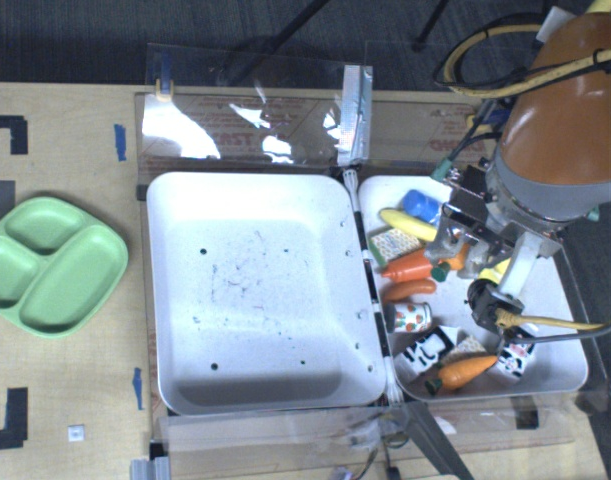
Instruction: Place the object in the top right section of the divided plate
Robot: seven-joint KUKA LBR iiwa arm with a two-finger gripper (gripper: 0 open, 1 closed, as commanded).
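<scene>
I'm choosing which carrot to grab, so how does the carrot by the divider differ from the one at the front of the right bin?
The carrot by the divider is deeper red-orange; the front carrot is paler orange. The carrot by the divider lies between a checkered block and a brown sausage; the front carrot lies near the front wall, beside a black-and-white toy. Both lie flat in the right bin.

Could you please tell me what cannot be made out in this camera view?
In the camera view:
- pincer: whether it holds anything; too blurred and small to tell.
- right bin: its upper right corner, hidden under the arm.
- black-and-white object: too small and blurred to identify.
</scene>
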